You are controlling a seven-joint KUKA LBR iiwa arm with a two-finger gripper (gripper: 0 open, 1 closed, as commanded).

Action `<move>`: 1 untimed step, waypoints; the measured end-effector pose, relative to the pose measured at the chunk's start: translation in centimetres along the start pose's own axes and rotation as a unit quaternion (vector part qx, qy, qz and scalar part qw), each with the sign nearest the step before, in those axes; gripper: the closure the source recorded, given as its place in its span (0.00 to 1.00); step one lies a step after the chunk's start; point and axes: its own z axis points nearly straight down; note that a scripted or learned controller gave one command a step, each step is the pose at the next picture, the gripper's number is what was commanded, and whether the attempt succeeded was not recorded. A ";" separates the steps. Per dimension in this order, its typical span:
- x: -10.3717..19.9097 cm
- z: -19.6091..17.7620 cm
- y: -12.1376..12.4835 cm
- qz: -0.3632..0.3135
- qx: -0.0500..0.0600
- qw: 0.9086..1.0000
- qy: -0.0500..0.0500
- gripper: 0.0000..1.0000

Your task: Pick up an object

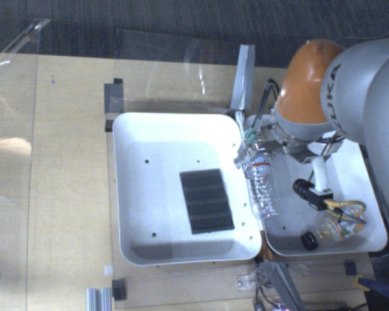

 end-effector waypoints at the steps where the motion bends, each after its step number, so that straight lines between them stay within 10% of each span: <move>1: 0.0 0.0 0.0 0.000 0.000 1.000 0.000 0.00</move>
